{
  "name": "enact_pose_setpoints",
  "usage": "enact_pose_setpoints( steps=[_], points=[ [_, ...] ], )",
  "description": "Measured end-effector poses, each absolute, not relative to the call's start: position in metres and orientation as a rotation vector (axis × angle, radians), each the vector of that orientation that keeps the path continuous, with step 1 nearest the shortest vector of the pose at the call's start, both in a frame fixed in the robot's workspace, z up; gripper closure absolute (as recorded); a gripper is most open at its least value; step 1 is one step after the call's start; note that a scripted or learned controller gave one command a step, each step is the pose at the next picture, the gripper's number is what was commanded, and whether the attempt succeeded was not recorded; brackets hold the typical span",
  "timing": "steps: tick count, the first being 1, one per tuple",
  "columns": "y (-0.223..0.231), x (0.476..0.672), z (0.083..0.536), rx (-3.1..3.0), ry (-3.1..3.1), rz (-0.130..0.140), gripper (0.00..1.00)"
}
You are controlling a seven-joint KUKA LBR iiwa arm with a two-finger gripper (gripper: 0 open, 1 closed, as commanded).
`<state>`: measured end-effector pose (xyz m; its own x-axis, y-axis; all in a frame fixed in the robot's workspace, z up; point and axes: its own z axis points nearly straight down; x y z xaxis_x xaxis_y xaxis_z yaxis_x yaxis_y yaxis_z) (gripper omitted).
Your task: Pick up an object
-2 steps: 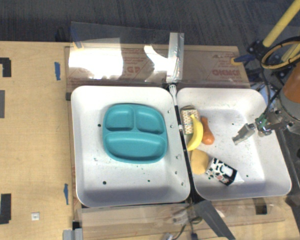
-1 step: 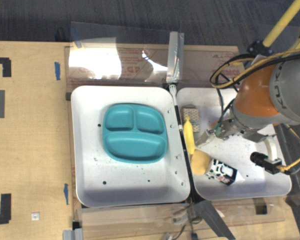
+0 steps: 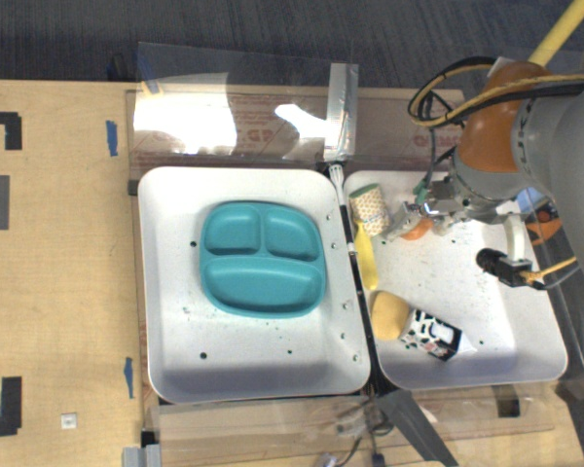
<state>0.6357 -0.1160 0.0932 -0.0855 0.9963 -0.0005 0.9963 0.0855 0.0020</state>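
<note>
My gripper (image 3: 410, 219) reaches in from the right and hangs low over the back of the right bin (image 3: 487, 300). A small orange object (image 3: 419, 230) lies right at its tip; whether it is gripped cannot be made out. Just left of the gripper stands a pale dotted cup (image 3: 368, 206). Below the cup, a yellow banana-shaped piece (image 3: 367, 263) lies along the bin's left wall. A tan rounded object (image 3: 389, 314) and a black-and-white patterned item (image 3: 434, 335) rest near the front left corner.
The left bin (image 3: 165, 339) holds a teal divided plate (image 3: 264, 259). A clear plastic sheet (image 3: 234, 115) and a metal bracket (image 3: 342, 105) stand behind the bins. Cables (image 3: 446, 90) loop above the wrist. A black part on the arm (image 3: 499, 263) hangs over the right bin.
</note>
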Motion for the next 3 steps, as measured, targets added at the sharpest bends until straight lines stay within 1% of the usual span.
enact_pose_setpoints(
  steps=[1, 2, 3],
  points=[
    [-0.115, 0.637, 0.104, 2.118, 2.315, 0.002, 1.0],
    [-0.067, 0.639, 0.23, 1.926, 2.468, 0.014, 1.0],
    [-0.068, 0.637, 0.224, 1.935, 2.473, 0.002, 0.0]
  ],
)
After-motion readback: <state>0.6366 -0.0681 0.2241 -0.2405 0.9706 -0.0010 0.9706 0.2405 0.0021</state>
